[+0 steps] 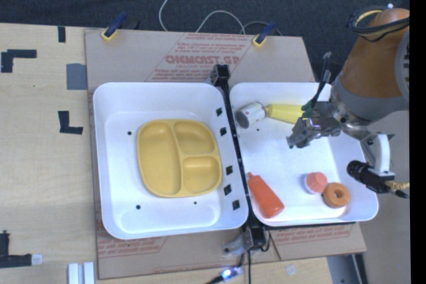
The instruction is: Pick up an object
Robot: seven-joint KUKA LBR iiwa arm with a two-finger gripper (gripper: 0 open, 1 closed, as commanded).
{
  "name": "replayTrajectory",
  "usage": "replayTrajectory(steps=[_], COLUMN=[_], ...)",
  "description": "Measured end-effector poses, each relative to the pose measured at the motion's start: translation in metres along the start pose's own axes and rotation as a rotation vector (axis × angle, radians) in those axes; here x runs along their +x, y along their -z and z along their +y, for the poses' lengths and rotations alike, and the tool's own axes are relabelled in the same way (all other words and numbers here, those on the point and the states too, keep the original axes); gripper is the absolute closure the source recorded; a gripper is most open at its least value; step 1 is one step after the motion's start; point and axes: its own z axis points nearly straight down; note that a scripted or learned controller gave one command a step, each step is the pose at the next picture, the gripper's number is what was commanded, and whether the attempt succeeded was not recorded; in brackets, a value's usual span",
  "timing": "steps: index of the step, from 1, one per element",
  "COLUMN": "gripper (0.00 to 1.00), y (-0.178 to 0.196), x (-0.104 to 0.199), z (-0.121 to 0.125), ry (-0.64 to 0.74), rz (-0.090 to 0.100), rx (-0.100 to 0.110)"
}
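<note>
My fingers (297, 138) hang low over the right bin (293, 209), toward its far side, dark and bunched at the end of my wrist; from this slant I cannot tell whether they are apart or together, and I see nothing between them. Nearest to me is the yellow tool with a grey head (266, 113), lying on the bin floor just beyond and to the left of my fingers, its yellow handle running toward my wrist and its grey head pointing at the divider between the bins. It lies beside my fingers, not between them. Nearer the camera and a little to the right of my fingers sit a pink round piece (315, 181) and an orange doughnut (336, 195), touching or almost touching each other, near the bin's front right corner. Down to the left of my fingers, against the divider, lies an orange-red bottle (265, 196), tilted on its side. Well to the left, in the left bin (113, 209), rests a yellow divided plate (178, 157).
</note>
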Motion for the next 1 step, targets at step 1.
replayTrajectory(steps=[1], gripper=[1.00], y=[0.0019], x=[0.0587], z=[-0.0036], ry=[0.002], rz=[0.001], rx=[0.000])
